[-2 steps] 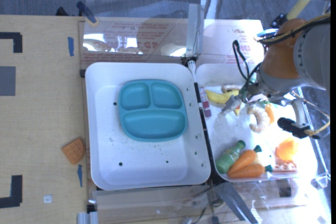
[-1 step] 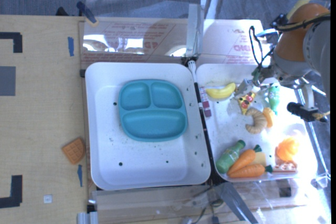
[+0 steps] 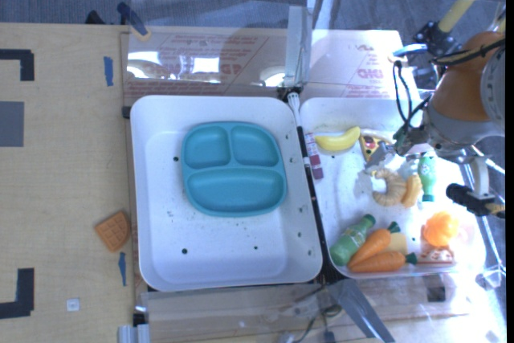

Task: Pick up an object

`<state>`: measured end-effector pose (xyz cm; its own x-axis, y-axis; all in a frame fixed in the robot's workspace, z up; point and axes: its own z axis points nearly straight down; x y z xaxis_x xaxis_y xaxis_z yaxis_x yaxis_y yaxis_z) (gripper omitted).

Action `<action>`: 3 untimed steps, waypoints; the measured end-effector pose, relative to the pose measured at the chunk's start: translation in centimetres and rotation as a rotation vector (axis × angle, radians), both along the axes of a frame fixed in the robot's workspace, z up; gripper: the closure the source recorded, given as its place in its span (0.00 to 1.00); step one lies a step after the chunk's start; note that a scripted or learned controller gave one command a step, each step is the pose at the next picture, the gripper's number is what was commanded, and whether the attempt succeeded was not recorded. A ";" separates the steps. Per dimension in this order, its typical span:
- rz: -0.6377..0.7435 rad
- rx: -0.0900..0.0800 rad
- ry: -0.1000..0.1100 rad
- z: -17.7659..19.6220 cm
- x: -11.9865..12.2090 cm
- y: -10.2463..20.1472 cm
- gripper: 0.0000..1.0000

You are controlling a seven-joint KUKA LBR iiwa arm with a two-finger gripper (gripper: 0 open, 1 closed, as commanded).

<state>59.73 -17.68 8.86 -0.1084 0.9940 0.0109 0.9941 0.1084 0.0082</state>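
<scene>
Nearest the camera, along the right bin's (image 3: 337, 173) front edge, two carrots (image 3: 379, 251) lie beside a green bottle (image 3: 352, 239), well in front of the claw (image 3: 384, 161). The claw hangs low over that bin, and I cannot tell from this angle whether it is open or closed. Directly beneath and just in front of it lies a croissant-like pastry (image 3: 395, 187), pale tan, curved and lumpy, probably the pick target. To take it well, I would centre the claw across the pastry's narrow width and descend straight, avoiding the small green bottle (image 3: 426, 177) to one side. A banana (image 3: 337, 140) lies on the other side, towards the blue plate (image 3: 233, 169).
</scene>
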 end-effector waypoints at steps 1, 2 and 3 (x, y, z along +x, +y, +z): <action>-0.130 -0.011 -0.002 0.0 2.6 6.3 0.00; -0.332 -0.010 0.002 0.0 0.2 7.6 0.00; -0.527 -0.009 0.003 0.0 1.3 7.7 0.00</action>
